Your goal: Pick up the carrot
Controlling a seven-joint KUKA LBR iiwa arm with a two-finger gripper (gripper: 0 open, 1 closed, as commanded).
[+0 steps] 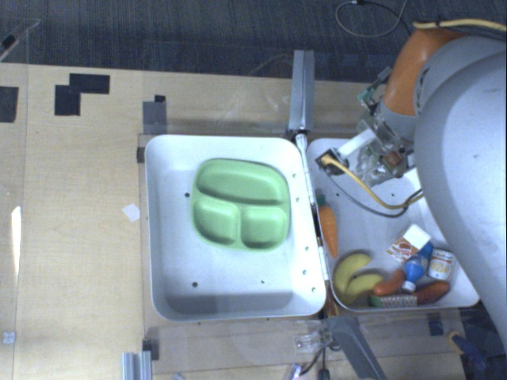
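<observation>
stage: pick not begun | carrot (328, 229) lies in your right bin (360, 220) hard against the left wall, above the bananas (356, 274) | end effector (379, 158) hangs over the bin's top end, apart from the carrot; you cannot tell its opening, nothing visibly held | left: approach, descend, grasp, lift

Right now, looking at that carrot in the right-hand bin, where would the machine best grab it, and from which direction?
Probably across its thick middle, coming straight down from above. The carrot lies flat along the right bin's left wall, its length running away from the camera, so the pincer should close across its width. The wall leaves little room on that side; the bananas crowd the near end.
</observation>
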